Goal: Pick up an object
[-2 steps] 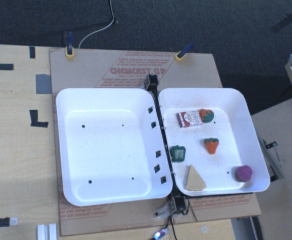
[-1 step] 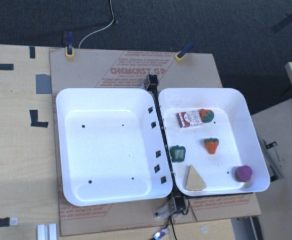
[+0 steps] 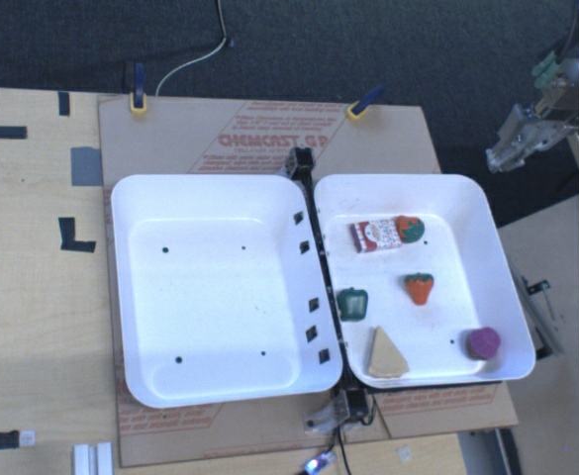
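Right bin [image 3: 472, 198]: 5 items. Carton [image 3: 375, 235], long axis 3–9 o'clock, lies nearest the gripper [image 3: 512, 149], toward its 8 o'clock. Strawberry [image 3: 420, 288], pepper [image 3: 352, 304], wedge [image 3: 386, 354], purple ball [image 3: 483, 342] farther. Gripper outside bin at 2 o'clock; grip state indeterminate.

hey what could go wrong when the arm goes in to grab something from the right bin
The green pepper sits close to the divider between the bins, so a finger may hit that wall. The purple piece lies in the corner near the rim of the right bin, leaving little room to close. The gripper is outside the bin, so it must clear that rim on the way in.
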`<state>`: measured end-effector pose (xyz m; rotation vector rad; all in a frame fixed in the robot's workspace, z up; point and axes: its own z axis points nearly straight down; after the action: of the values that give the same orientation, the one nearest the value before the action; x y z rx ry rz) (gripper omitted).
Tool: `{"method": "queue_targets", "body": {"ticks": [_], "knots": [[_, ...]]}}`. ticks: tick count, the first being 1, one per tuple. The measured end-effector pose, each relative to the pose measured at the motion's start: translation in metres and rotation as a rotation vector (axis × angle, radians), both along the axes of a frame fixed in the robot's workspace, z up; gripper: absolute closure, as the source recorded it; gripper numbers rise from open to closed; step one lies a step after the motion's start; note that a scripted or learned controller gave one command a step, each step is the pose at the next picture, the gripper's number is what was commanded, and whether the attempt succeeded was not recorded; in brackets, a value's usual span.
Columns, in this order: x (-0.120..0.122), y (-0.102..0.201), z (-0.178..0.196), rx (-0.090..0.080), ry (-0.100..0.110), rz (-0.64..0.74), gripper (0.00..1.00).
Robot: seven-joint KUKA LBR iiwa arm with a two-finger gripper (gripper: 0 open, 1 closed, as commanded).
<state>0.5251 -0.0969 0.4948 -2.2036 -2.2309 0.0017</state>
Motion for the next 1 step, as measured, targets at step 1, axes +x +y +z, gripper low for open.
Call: {"method": "queue_targets", "body": {"ticks": [1], "knots": [[-0.0346, 0.0966, 0.0207, -0.001, -0.006, 0.0, 1.0]]}}
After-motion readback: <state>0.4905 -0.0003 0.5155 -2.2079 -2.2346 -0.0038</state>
